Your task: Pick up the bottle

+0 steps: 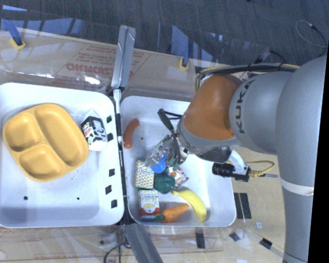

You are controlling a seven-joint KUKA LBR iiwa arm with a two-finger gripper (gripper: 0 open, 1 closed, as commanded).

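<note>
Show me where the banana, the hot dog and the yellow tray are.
banana (pixel 195 203): camera view, middle of its curved body.
hot dog (pixel 130 133): camera view, middle of its length.
yellow tray (pixel 45 139): camera view, ridge between its compartments.
</note>
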